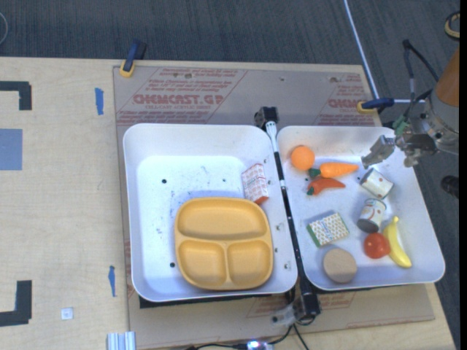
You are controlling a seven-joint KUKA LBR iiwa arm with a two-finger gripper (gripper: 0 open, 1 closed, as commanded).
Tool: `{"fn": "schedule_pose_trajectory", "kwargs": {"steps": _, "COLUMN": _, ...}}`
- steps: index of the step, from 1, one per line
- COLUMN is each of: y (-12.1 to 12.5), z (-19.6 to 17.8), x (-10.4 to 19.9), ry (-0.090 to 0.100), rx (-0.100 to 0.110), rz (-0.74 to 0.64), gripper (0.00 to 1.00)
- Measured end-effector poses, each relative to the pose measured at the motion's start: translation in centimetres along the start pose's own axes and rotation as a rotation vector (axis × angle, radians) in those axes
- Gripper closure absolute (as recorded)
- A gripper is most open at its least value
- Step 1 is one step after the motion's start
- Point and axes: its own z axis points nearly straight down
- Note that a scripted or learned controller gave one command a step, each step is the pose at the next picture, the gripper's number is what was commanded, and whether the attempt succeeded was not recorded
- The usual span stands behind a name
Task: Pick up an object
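Gripper (394, 146) hovering over right bin (430, 257) near its far edge; finger state impossible to tell. Just below: small white carton (376, 184), carrot (338, 170), orange (302, 157). Yellow divided tray (222, 240) in left bin (142, 195).

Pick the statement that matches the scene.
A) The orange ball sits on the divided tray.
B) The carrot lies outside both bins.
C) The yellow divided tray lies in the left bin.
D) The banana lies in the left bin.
C: the yellow divided tray rests in the left bin, while the banana, orange ball and carrot all lie in the right bin.
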Motion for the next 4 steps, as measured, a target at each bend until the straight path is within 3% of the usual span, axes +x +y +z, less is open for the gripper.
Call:
{"fn": "schedule_pose_trajectory", "kwargs": {"steps": 1, "y": 0.1, "z": 11.6, "x": 3.8, "ry": 0.0, "rx": 0.001, "rz": 0.0, "gripper": 0.0}}
{"fn": "schedule_pose_trajectory", "kwargs": {"steps": 2, "y": 2.4, "z": 12.4, "x": 9.2, "ry": -0.001, "rx": -0.005, "rz": -0.001, "gripper": 0.0}}
{"fn": "schedule_pose_trajectory", "kwargs": {"steps": 3, "y": 2.5, "z": 11.2, "x": 9.2, "ry": -0.002, "rx": -0.009, "rz": -0.001, "gripper": 1.0}}
{"fn": "schedule_pose_trajectory", "kwargs": {"steps": 4, "y": -5.5, "z": 2.4, "x": 15.1, "ry": 0.001, "rx": 0.001, "rz": -0.001, "gripper": 1.0}}
